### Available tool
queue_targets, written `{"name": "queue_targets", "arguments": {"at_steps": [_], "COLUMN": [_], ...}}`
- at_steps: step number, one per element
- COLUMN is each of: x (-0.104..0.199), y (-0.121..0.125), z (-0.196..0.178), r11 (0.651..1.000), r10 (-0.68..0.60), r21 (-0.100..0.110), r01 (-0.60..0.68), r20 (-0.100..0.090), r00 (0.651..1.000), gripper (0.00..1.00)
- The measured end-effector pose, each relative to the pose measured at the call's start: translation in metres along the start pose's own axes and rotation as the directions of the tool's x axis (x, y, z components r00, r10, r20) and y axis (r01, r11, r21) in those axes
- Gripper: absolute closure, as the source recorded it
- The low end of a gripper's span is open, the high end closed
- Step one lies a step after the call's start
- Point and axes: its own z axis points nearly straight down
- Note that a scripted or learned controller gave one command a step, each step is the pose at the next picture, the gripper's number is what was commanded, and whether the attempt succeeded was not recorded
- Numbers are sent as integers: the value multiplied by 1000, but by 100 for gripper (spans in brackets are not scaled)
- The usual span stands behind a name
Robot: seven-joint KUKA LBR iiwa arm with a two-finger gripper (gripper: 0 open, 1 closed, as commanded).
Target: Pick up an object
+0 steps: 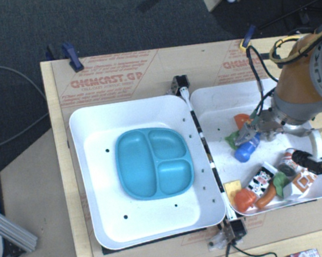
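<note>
Blue object (244, 151) lies beside green piece (233, 140), orange piece (242, 120), under gripper (255, 130).

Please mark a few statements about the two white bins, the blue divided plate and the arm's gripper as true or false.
1. The blue divided plastic plate lies in the right bin. False: it lies in the left white bin.
2. The gripper is over the right white bin. True.
3. A blue rounded toy lies just below the gripper. True.
4. The toys are heaped in the left bin. False: they lie in the right bin.
5. The plate has three compartments. True.
</note>
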Motion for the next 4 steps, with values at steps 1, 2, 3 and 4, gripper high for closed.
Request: {"name": "queue_targets", "arguments": {"at_steps": [1, 2, 3, 4], "x": [39, 52, 52, 52], "y": [40, 47, 30, 30], "z": [0, 0, 0, -10], "r11": [1000, 1000, 1000, 1000], "r10": [-1, -1, 0, -1], "r21": [-1, 0, 3, 2], "r01": [1, 1, 0, 1], "r20": [-1, 0, -1, -1], "r00": [1000, 1000, 1000, 1000], "gripper": [0, 0, 0, 100]}}
